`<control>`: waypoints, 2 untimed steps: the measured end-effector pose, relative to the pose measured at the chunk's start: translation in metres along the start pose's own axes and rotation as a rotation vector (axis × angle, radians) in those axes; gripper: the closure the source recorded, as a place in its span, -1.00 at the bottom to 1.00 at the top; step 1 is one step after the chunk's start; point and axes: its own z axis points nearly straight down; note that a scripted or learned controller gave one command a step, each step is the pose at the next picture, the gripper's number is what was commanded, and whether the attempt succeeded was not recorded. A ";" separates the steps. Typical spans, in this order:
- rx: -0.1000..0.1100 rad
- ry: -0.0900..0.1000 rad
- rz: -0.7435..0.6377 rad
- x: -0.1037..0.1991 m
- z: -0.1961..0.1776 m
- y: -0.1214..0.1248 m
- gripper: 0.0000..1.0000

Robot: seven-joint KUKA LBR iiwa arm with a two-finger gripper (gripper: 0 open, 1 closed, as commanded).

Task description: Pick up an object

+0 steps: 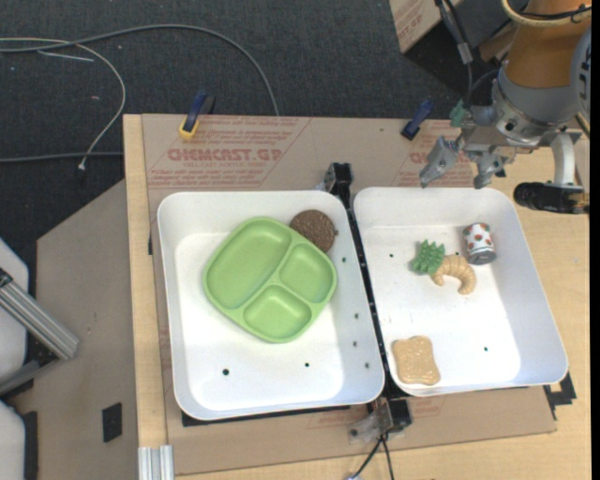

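Observation:
My gripper (461,171) hangs above the far rim of the right bin (525,328), its two fingers spread open with nothing between them. In that bin lie a small red and white can (479,243), a tan croissant (457,273), a green leafy toy (429,257) touching the croissant, and a slice of toast (415,360) near the front left corner. The can sits nearest the gripper, below it and slightly right. The left bin (187,309) holds a green divided plate (270,278) and a brown round cookie (313,227) at the plate's far edge.
Both bins rest on a cardboard sheet (234,145) held by blue clamps (195,112). A black clip (338,177) sits between the bins at the back. Cables run across the dark floor behind. A cardboard box (412,21) stands at the back.

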 end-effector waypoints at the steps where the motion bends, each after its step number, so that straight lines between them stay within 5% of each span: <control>1: -0.014 -0.002 -0.002 0.000 -0.009 0.002 -1.00; 2: -0.010 -0.001 -0.002 0.001 0.034 0.006 -1.00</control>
